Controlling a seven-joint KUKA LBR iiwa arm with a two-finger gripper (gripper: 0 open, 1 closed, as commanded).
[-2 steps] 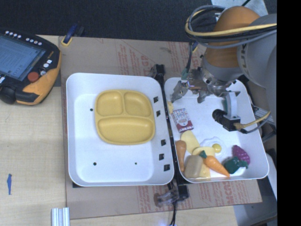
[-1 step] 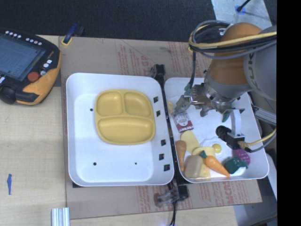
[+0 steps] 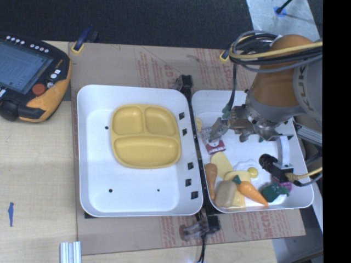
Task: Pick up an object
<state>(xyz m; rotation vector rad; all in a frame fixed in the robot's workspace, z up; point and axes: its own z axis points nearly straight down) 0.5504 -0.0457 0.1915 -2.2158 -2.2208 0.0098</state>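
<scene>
In right bin [image 3: 296,201]: carrot [image 3: 252,191] below-right of gripper [image 3: 218,128].

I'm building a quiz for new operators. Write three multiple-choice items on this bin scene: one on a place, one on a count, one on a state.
1. Where does the yellow divided plate lie?
A. in the left bin
B. in the right bin
C. on the bench outside the bins

2. How many compartments does the plate have?
A. two
B. three
C. five

3. How does the carrot stand?
A. held up by the end effector
B. lying in the right bin
C. lying on the plate

Key:
1. A: the plate sits on the floor of the left bin.
2. B: two small compartments above one wide one.
3. B: it lies among the toy foods near the front of the right bin, apart from the end effector.
</scene>
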